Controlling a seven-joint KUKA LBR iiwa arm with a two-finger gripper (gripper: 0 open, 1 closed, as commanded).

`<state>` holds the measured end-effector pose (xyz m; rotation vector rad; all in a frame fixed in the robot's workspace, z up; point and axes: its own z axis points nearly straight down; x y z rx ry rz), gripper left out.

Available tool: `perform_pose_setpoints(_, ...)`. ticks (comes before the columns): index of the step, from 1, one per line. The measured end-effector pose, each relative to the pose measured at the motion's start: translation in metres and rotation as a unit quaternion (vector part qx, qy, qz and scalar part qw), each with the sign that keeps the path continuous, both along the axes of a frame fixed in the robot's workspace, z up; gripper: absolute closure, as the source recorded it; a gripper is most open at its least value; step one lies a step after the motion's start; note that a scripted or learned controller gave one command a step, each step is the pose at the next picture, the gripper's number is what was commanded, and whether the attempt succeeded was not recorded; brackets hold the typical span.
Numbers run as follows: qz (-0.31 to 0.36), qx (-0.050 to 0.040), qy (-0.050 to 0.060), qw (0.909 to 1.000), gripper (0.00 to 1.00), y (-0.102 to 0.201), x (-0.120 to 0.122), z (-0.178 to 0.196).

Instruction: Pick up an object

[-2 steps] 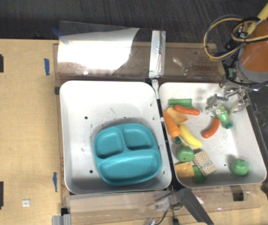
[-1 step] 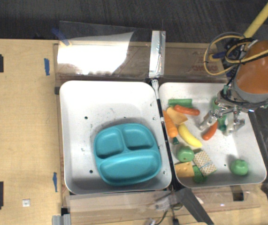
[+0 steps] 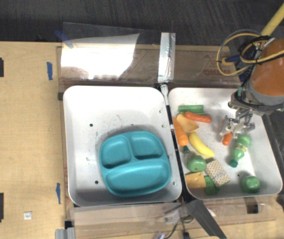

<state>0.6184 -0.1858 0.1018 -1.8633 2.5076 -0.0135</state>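
Where the grey arm with its orange band [image 3: 276, 71] reaches over the right bin [image 3: 271, 158], the gripper [image 3: 237, 126] hangs low above the bin's upper right part; whether it is spread or closed cannot be told from this angle. Just beneath and to the left of it lies a small orange-red piece [image 3: 226, 139], short and stubby, touching or nearly touching the metal of the gripper, though no grasp can be made out. Right bin, further contents: green pear-shaped toy [image 3: 238, 151] just beside the orange-red piece; green round toy [image 3: 250, 183] near the lower right corner; green bar [image 3: 190, 108] at the top, with a red-orange carrot [image 3: 197, 117] directly below it; orange wedge [image 3: 186, 123] and a second orange carrot [image 3: 181, 136] along the left wall; yellow banana [image 3: 200, 144] lying at a slant mid-bin; green ball [image 3: 196, 162]; yellow block [image 3: 195, 179]; checkered block [image 3: 216, 172] — these last three clustered at the lower left. Left bin [image 3: 77, 133]: one teal divided plate [image 3: 135, 162], three compartments, resting flat toward the lower right. Yellow and blue cables [image 3: 236, 51] loop behind the arm.
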Motion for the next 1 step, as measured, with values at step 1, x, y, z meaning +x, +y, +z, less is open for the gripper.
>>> perform_pose_setpoints(1,-0.039,-0.0009,0.0,0.9992,1.0,0.0549,-0.0082,0.114)
